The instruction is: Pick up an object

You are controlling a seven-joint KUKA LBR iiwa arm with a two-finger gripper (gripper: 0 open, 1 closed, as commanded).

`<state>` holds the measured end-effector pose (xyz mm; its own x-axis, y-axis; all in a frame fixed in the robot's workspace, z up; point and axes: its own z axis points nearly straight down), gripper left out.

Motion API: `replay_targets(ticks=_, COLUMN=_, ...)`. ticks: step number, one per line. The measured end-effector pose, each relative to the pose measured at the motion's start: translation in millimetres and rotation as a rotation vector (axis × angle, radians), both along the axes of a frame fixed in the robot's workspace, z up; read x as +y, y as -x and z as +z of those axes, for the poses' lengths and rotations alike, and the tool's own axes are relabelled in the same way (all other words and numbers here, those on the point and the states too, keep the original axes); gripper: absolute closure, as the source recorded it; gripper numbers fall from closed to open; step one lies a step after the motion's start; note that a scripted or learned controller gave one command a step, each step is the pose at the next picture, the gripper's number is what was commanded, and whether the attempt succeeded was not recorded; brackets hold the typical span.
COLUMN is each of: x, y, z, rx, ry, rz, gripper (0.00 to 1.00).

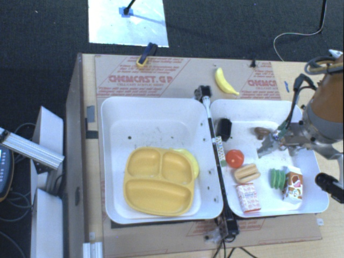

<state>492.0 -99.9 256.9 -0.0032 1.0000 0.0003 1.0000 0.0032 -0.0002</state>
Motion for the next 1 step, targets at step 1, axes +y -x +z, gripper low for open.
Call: replay_targets(ticks=1, x=-98.4, y=-4.5, z=-70.8, rx=0.0, ry=0.002, rz=-0.004, gripper=0.0)
